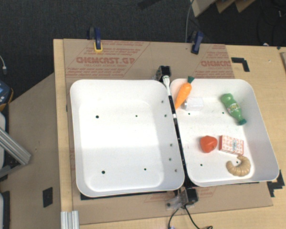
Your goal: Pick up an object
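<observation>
The right bin (262,142) holds several small objects. An orange toy carrot (183,93) with a green top lies at its back left corner, beside a small clear piece (194,104). A green bottle (233,108) lies at the back right. Toward the front sit a red rounded piece (208,144), a pink patterned box (231,145) and a tan croissant-shaped piece (240,167).
The left bin (86,128) sits beside the right one on a cardboard-covered bench (62,104). Two blue clamps (96,37) (196,41) grip the bench's back edge. A black fitting (164,73) sits between the bins at the back, and cables (181,204) at the front.
</observation>
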`<state>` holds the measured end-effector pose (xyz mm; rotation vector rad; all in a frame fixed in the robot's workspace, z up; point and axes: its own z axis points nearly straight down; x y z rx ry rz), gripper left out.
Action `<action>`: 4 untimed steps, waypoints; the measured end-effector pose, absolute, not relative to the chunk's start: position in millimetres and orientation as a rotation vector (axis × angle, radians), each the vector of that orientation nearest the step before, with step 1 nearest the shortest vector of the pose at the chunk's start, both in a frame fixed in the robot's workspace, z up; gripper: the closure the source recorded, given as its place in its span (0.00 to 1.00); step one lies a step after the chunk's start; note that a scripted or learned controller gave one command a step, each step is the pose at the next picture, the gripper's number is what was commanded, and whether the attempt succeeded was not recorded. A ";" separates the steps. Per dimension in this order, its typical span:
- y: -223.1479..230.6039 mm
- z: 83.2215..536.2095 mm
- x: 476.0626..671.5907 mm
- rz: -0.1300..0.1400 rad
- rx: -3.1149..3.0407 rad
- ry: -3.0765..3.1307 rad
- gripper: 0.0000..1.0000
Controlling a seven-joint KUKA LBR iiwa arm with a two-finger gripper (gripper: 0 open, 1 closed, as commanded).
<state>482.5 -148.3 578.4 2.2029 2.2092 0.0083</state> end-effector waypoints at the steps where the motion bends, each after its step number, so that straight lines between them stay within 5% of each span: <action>1: -109.6 530.6 584.8 0.000 2.214 2.228 0.00; 2: -112.4 545.9 580.8 0.005 2.214 2.217 1.00; 3: -112.4 545.6 580.8 0.004 2.215 2.218 0.00; 4: -112.1 556.9 581.4 0.008 2.210 2.215 1.00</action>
